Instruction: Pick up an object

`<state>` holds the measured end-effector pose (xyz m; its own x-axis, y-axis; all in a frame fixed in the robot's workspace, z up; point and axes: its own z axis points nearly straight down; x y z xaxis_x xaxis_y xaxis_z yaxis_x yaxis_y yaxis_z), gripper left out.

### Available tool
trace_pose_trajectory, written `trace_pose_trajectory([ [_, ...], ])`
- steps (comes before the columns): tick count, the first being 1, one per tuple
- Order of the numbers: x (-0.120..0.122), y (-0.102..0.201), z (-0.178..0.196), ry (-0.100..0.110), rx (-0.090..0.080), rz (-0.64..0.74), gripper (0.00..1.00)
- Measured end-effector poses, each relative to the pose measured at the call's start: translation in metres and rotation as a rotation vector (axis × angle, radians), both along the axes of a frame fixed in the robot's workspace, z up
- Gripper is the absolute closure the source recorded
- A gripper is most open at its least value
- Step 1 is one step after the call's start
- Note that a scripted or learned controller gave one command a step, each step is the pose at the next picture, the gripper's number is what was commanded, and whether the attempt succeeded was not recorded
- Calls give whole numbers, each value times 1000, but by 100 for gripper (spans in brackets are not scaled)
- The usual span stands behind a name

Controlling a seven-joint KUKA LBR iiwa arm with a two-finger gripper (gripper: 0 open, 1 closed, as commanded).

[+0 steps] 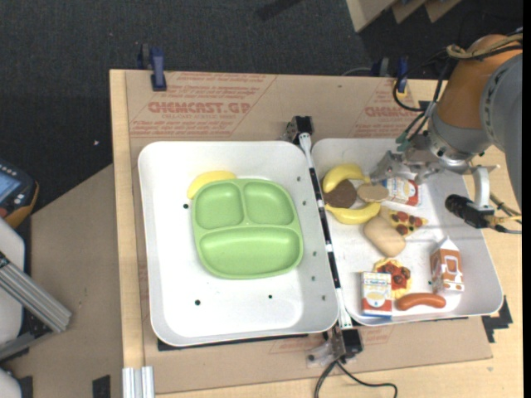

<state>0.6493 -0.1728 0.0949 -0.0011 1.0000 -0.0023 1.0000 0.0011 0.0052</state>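
While the arm (477, 98) bends low over the right bin (489, 284), its gripper (401, 175) state is unclear.

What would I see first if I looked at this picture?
Probably the big green tray with three sections, sitting in the left bin. Next, the right bin crowded with toy food, like a yellow banana and a red sausage. The arm reaches over its far corner.

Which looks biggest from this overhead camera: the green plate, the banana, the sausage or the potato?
1. Green plate, by far.
2. Banana.
3. Potato and sausage: too close to rank; the sausage is longer, the potato fatter.
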Motion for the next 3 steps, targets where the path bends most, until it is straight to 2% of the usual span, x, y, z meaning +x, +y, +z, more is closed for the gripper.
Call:
trace_pose_trajectory([
  [1,2,-1,12,-7,-5,1,100],
  [2,-50,28,58,6,4,-1,100],
  [3,-49,27,55,6,3,-1,0],
])
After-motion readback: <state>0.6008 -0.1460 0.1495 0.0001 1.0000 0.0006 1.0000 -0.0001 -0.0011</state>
